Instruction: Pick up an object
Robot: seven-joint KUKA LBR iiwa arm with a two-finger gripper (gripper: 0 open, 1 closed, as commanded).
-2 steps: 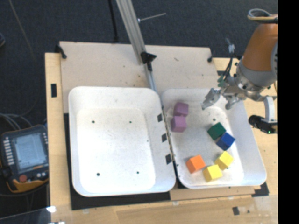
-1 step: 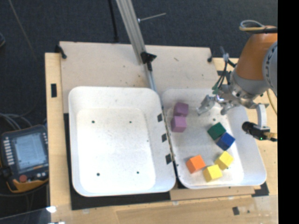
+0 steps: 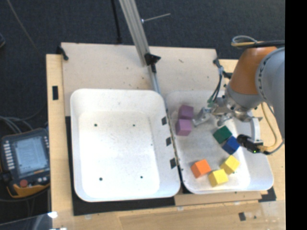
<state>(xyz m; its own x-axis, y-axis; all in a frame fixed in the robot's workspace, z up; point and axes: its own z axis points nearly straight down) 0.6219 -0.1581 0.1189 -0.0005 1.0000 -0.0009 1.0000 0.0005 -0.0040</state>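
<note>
While the grey arm with its orange band reached in from the right side of the picture, its gripper hung over the upper part of the right bin. I could not tell if the tool was open or closed, because the wrist hid most of it. Nothing showed between its tips. A small metal part stuck out toward the left, close to the purple blocks.

Two purple blocks sat in the upper left part of the right bin, one just above the other and touching. They were just beside the tool, on its left.

Lower down, near the middle of the right bin, a green block and a blue block sat touching each other, right under the arm's wrist. An orange block lay near the bottom left of that bin. Two yellow blocks lay near the bottom, side by side, just right of the orange one.

The left bin was white with little dark specks. A slanted metal pole rose from the bench at the top middle of the picture. A grey handheld screen lay at the far left.
</note>
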